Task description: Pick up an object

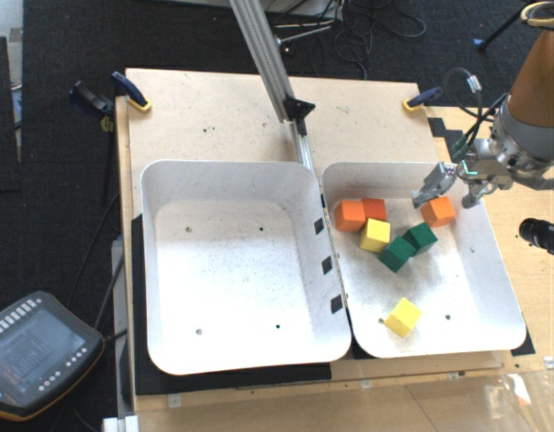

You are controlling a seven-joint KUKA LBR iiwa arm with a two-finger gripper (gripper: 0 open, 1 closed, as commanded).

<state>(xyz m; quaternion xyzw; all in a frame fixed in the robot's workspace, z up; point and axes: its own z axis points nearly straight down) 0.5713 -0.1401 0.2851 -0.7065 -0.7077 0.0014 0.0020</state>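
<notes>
crowding the right bin [493, 268]: three orange cubes, two yellow, two green, under a spread hand [454, 187]

The bench [258, 106] is a pale, speckled board standing on a dark floor. Two shallow white bins rest side by side on it: the left bin [159, 241] and the right bin [493, 277], their inner walls touching along the middle. An aluminium rail [258, 43] slants down from the far edge to the spot where the bins meet. Yellow-tipped clamps grip the far corners (one at the left [131, 93], one at the right [421, 99])
</notes>
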